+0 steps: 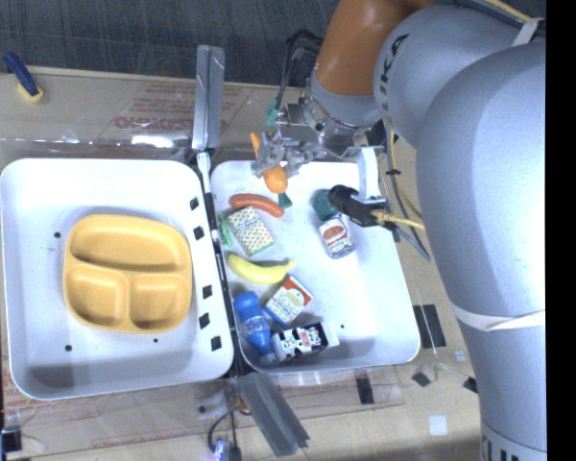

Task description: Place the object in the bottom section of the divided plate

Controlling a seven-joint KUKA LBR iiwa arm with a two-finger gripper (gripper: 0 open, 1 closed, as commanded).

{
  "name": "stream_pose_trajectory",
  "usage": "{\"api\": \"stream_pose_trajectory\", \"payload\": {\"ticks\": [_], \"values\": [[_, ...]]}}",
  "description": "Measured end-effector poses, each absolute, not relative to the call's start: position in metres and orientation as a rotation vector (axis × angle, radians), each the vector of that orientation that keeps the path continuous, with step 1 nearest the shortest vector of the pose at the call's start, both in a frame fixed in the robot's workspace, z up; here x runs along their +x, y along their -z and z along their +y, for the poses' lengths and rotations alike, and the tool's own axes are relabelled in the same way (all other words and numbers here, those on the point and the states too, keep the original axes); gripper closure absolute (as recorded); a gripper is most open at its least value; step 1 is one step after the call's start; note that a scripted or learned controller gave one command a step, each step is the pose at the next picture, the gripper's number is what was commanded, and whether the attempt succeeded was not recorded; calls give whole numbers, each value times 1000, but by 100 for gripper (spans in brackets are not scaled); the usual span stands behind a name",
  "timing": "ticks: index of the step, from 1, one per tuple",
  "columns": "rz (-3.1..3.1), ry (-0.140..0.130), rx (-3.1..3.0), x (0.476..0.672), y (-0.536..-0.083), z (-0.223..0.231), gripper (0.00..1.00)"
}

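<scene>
The yellow divided plate (128, 270) lies in the left bin (29, 353), with one long section at the top and two smaller ones at the bottom. My gripper (276, 159) hangs over the top left corner of the right bin (389, 315). A small orange carrot with a green tip (276, 181) sits right at its lower end, against it. Whether the carrot is gripped or resting on the bin floor is unclear from this angle.
The right bin also holds a red sausage (256, 204), a green-patterned packet (250, 230), a banana (259, 270), a small carton (288, 303), a blue bottle (251, 321), a black-and-white carton (300, 341), a can (337, 237) and a dark green object (323, 203).
</scene>
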State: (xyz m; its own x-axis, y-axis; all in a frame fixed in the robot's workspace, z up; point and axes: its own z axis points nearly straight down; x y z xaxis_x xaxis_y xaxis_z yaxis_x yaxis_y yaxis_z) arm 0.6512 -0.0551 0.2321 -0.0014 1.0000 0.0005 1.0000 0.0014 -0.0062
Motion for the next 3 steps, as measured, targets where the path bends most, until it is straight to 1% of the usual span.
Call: {"api": "stream_pose_trajectory", "payload": {"ticks": [1, 2, 3], "values": [[-2319, -1, -2119, 657, -242, -167, 100], [-2474, -3, -1932, 657, -191, -99, 100], [-2682, -4, -1628, 655, -191, -31, 100]]}}
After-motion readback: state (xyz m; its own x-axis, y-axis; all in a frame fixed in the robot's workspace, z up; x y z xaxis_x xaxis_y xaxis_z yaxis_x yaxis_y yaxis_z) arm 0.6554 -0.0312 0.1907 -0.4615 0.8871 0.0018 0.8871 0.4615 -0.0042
